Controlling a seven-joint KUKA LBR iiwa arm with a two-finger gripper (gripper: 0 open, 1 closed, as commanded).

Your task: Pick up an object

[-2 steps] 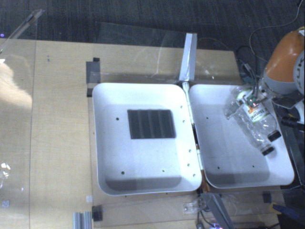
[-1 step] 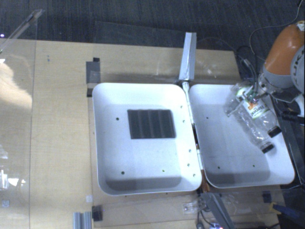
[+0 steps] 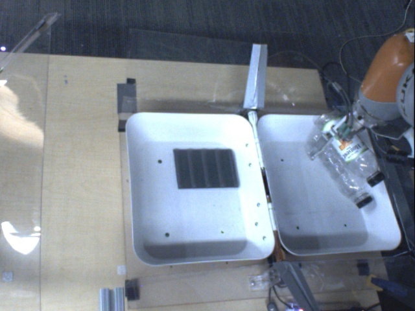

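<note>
- Oddly enough, the only loose thing I could make out was a crumpled clear plastic bottle (image 3: 345, 159), lying in the right bin (image 3: 305, 225) toward its far right side, with a label patch near its upper end.
- It lay slantwise, its dark cap end pointing to the near right.
- The arm (image 3: 388, 70) hung over the bin's far right corner, and the gripper (image 3: 343, 127) sat just at the bottle's far end; whether it touched, I could not tell.
- Nor could I tell how the jaws stood.
- I judged the bottle light, thin, slippery and easily crushed; the stiffer neck looked the safest hold.
- The left bin (image 3: 149, 173) held a dark ribbed pad (image 3: 205, 168).
</note>
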